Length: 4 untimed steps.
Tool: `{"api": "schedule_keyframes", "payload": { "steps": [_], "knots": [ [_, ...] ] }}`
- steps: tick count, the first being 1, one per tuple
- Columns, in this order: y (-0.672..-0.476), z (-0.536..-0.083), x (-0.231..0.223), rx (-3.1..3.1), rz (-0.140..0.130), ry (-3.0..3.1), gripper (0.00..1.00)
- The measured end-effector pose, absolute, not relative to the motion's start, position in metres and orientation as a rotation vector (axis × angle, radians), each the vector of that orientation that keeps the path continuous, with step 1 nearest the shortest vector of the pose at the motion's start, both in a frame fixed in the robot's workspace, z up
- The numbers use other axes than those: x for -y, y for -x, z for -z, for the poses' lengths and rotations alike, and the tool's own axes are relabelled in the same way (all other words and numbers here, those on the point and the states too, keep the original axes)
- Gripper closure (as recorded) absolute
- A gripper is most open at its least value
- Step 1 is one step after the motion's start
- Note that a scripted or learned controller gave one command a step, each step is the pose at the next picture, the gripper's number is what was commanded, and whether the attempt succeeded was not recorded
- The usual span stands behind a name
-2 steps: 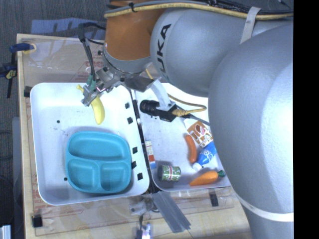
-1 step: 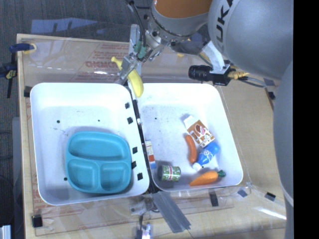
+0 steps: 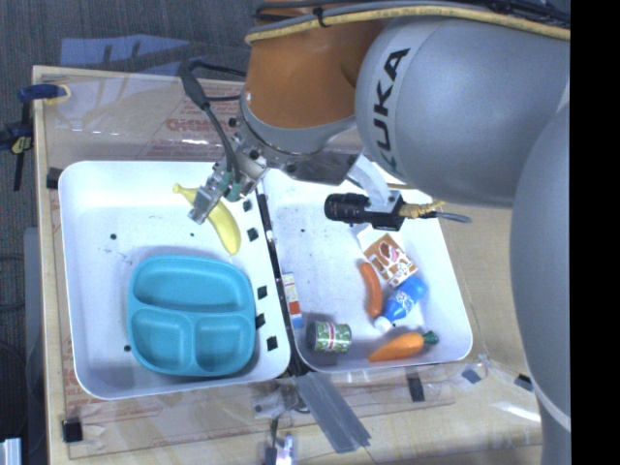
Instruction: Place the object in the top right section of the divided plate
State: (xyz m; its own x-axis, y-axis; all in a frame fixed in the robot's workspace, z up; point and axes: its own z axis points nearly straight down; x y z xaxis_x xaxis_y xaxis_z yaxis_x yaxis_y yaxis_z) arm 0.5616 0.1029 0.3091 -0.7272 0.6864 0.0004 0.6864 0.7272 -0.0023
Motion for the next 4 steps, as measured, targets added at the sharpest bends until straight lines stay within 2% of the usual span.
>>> {"api": "schedule_keyframes", "payload": {
  "steps": [1, 2, 3, 4],
  "knots": [
    [-0.573, -0.279, -0.195, 2.923, -0.004, 1.152, 1.00],
    [-0.596, -0.294, -0.199, 2.959, 0.000, 1.060, 1.00],
    [-0.597, -0.304, -0.200, 2.962, -0.001, 1.054, 1.00],
    [-0.571, -0.429, -0.158, 2.983, 0.001, 0.994, 1.00]
  ]
}}
